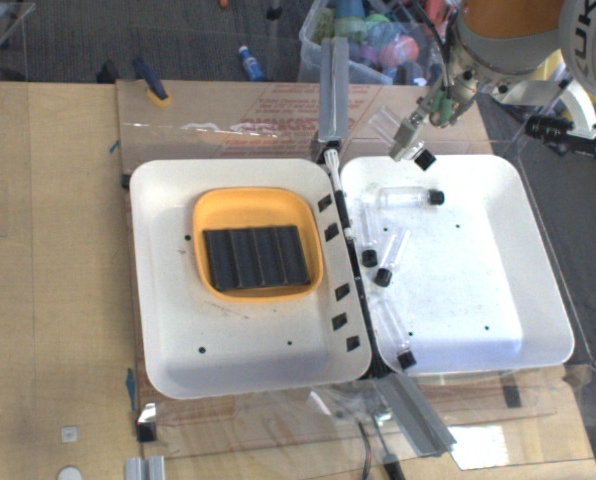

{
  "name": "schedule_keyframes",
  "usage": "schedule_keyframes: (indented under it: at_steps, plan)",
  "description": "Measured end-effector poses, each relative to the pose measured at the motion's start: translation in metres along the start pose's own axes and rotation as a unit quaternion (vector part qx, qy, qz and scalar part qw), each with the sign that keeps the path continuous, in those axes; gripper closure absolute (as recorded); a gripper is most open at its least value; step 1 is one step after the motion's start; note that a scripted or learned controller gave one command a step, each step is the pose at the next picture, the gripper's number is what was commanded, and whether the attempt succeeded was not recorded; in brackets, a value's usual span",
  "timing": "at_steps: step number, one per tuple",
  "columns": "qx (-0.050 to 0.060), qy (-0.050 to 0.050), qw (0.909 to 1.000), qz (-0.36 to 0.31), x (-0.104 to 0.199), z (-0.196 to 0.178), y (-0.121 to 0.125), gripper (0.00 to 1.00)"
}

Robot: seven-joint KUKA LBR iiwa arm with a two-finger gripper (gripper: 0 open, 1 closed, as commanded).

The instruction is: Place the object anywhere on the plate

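— Claw (413,148) first: is it open or closed?

— I cannot tell. It hangs small and slanted over the far edge of the right bin (498,298), close to the seam between the two bins. A small dark piece sits just beside its tip, and I cannot say whether that belongs to the claw or is something separate.

— So start nearest us. What is on the counter (48,218)?

— The left bin (178,358) has a bare white floor at its near side. Further in sits the orange plate (218,208), and the black ridged block (257,258) lies flat on it, inside the rim.

— Which way does the block lie?

— Its long side runs left to right across the view, and its grooves run near to far.

— And beyond that?

— A few clear tubes (408,198) with black caps lie in the right bin near the seam, just on the near side of the claw.

— So what does the next move turn on?

— If the block is the task's thing, it lies well apart from the claw, across the seam to the view's left and nearer us. I judge it is already on the plate.
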State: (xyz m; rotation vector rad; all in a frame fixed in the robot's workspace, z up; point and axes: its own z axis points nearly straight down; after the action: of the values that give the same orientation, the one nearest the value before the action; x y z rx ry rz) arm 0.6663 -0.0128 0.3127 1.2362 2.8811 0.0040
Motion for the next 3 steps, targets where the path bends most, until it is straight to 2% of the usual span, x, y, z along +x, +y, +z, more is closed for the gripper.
schedule_keyframes:
  at_steps: [1,2,3]
  plan:
    - [-0.001,0.0,0.9895,-0.144,0.003,-0.039,-0.003,1.0]
    - [-0.001,-0.002,0.9636,-0.267,-0.045,-0.089,-0.063,1.0]
    - [-0.001,-0.002,0.9317,-0.363,-0.06,-0.122,-0.063,1.0]
